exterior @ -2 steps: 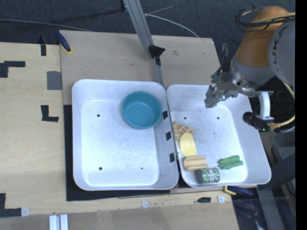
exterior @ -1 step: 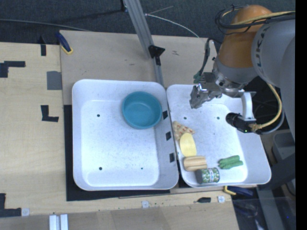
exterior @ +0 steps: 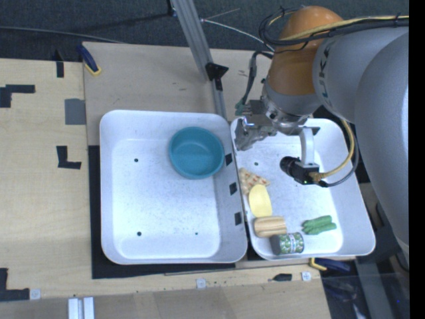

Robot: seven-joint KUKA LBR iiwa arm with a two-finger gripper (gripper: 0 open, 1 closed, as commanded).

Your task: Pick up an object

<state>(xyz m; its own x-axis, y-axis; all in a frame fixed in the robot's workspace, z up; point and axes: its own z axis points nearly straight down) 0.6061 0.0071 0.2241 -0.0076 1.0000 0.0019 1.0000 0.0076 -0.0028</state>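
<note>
Your pincer [exterior: 249,135] hovers at the right bin's [exterior: 332,178] upper left; you cannot tell its state. Lower down lie a yellow piece [exterior: 259,200], wooden cylinder [exterior: 269,226], green pod [exterior: 318,224]. The blue bowl [exterior: 196,151] occupies the left bin [exterior: 133,198].

One fixed camera looks down at a slant on both white bins [exterior: 126,244], the arm [exterior: 372,78] entering from the right.

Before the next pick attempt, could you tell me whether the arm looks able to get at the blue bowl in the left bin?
Probably yes. The blue bowl sits alone, open from above, near the left bin's right wall, and the gripper hovers just across the divide.
</note>
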